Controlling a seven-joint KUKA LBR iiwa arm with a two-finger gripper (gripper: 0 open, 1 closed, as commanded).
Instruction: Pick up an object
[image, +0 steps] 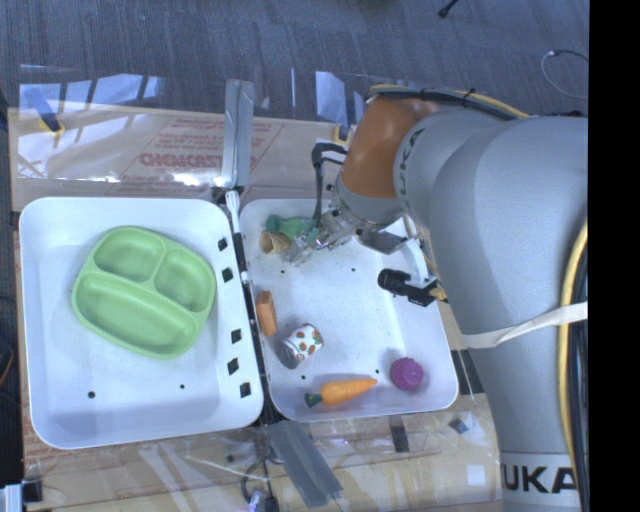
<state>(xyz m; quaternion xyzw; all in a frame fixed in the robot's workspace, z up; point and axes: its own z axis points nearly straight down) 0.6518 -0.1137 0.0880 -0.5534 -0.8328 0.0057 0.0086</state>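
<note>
arm (500, 250): bulky grey casing | orange band (378, 150) | black cables | "UKA" lettering on base

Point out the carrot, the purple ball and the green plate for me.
carrot (346, 390), camera view, middle of its orange body.
purple ball (406, 373), camera view, its centre.
green plate (143, 291), camera view, ridge between compartments.

The grey arm with its orange band (470, 200) covers the right white bin's (350, 290) corner at two o'clock and runs off the frame at five o'clock. Beneath its wrist, the gripper (318, 236) blurs into a small green object (292, 227) too indistinct to identify.
</note>
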